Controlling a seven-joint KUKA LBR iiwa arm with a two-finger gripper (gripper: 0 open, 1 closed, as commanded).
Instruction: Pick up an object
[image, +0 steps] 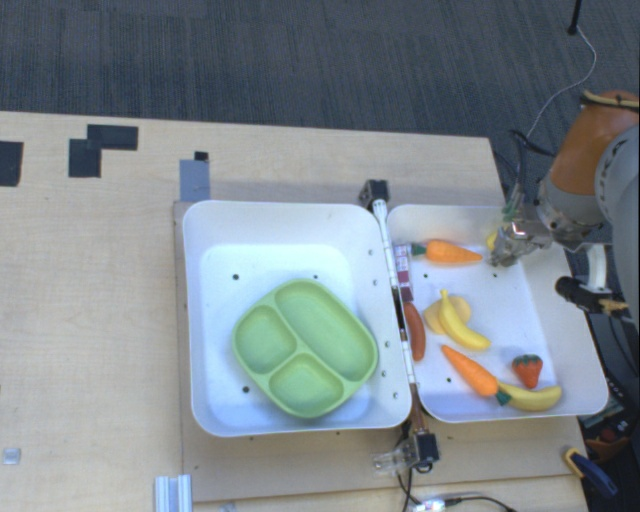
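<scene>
Jaw state cannot be read: the gripper sits low over the far edge of the right bin, too small and blurred to tell, and nothing is visibly held. Going near to far in that bin: a banana against the near wall, a strawberry just beside it, a carrot lying diagonally and touching the banana's tip, a sausage along the divider, a 2nd banana mid-bin on a pale yellow piece, then a 2nd carrot at the far end, just beside the gripper. Likely target: that far carrot. Judged a light, stiff, smooth plastic toy, so prone to slip or roll; best taken across its thick middle. Room: open floor on its near side, but the far wall is close, so little clearance there. The left bin holds a green 3-compartment tray.
</scene>
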